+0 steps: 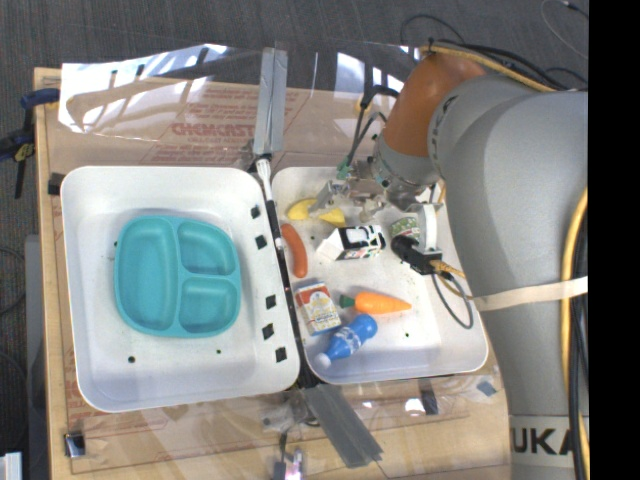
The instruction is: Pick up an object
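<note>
arm [500, 168] reaches into right bin [455, 343] | gripper [352, 186] near yellow toy [302, 209] | teal tray [178, 275] in left bin [90, 368]

Left bin [90, 368]: we see open floor all around the teal tray [178, 275]. Right bin [455, 343]: the arm [500, 168] covers the upper right; sausage [295, 250], carton [318, 306], bottle [348, 339], carrot [383, 303] and toy car [358, 240] crowd the middle. Bare floor remains, apparently, along the lower right edge.
</note>
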